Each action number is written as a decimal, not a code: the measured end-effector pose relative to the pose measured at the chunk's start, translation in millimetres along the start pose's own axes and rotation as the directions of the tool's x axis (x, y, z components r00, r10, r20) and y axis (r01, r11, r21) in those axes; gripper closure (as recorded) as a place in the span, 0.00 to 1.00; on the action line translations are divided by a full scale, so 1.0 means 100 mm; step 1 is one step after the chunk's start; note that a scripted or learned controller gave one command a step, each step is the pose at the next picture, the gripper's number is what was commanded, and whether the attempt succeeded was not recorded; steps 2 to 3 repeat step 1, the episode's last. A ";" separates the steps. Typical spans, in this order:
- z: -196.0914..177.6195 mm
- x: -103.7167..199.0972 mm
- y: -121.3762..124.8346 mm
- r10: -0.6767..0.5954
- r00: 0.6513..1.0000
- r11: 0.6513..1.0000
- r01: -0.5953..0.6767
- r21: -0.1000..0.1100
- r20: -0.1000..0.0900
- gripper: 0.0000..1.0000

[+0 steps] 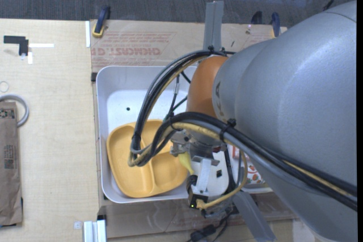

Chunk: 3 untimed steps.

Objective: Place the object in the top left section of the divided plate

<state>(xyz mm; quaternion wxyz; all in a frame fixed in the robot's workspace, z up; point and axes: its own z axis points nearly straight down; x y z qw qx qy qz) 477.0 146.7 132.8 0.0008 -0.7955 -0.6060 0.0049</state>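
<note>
A yellow divided plate (131, 162) lies in the front half of the left white bin (111, 93), its ridges splitting it into sections. My gripper (188, 166) hangs over the plate's right edge, mostly hidden by the wrist and cables. A small yellow-green piece (184, 162) shows right at the gripper, beside the plate's right rim. Whether it sits between the fingers cannot be made out. The grey arm with its orange band (201, 90) covers the right part of the bin.
Black cables (148, 116) loop over the plate's upper sections. A printed red and white item (253, 174) peeks out under the arm in the right bin. A brown paper bag (8, 161) lies on the bench at far left. Cardboard (142, 45) lies behind the bins.
</note>
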 end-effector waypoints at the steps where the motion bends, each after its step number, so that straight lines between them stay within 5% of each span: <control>1: 0.00 0.00 0.00 0.000 1.000 1.000 0.000 0.000 0.000 0.00; 3: 0.00 0.00 0.00 0.000 1.000 1.000 0.000 0.000 0.000 0.00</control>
